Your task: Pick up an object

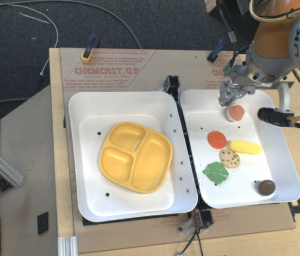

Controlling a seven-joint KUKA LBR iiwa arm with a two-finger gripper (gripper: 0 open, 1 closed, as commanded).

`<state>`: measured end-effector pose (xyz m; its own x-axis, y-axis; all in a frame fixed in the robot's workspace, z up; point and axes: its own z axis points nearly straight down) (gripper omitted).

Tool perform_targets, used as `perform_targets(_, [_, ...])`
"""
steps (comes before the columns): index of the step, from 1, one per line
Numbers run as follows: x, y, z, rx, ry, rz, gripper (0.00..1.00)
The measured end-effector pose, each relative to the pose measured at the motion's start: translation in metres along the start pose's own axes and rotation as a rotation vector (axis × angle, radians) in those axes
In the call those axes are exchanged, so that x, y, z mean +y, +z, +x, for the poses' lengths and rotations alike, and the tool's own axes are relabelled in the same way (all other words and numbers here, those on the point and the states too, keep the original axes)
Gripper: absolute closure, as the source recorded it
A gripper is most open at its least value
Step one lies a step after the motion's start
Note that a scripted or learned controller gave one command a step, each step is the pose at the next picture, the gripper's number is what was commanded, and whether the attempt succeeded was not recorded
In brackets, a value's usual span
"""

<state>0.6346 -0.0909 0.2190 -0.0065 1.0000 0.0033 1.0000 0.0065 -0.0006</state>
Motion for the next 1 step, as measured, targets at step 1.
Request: perform_targets(1, [-0.0091, 0.0054, 0.0462, 0.000, 0.001, 0.003, 1.00])
